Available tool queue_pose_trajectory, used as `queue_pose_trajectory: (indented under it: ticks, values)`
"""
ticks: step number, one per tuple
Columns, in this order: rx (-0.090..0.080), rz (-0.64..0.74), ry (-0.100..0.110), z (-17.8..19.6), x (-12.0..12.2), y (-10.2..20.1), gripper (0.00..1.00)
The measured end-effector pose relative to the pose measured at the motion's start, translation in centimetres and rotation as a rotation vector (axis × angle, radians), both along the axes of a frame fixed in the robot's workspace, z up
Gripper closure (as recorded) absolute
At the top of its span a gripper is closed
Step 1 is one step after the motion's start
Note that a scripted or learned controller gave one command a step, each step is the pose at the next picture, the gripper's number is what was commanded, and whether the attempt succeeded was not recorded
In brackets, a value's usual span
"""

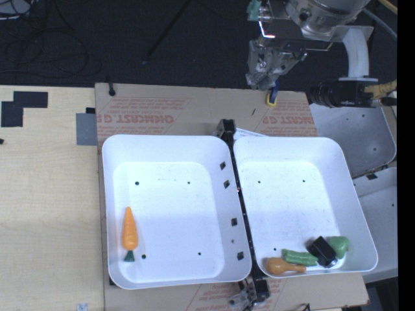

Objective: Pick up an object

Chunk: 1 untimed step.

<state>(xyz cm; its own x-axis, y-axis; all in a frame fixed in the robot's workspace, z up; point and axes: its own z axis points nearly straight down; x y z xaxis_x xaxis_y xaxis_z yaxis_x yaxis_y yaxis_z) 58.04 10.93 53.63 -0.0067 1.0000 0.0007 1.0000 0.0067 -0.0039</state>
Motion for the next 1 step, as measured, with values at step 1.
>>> queue_pose_trajectory:
  ticks: [1]
  values:
    - [-0.002, -0.005, 0.003, -0.94, -1.5, -1.1, 1.0]
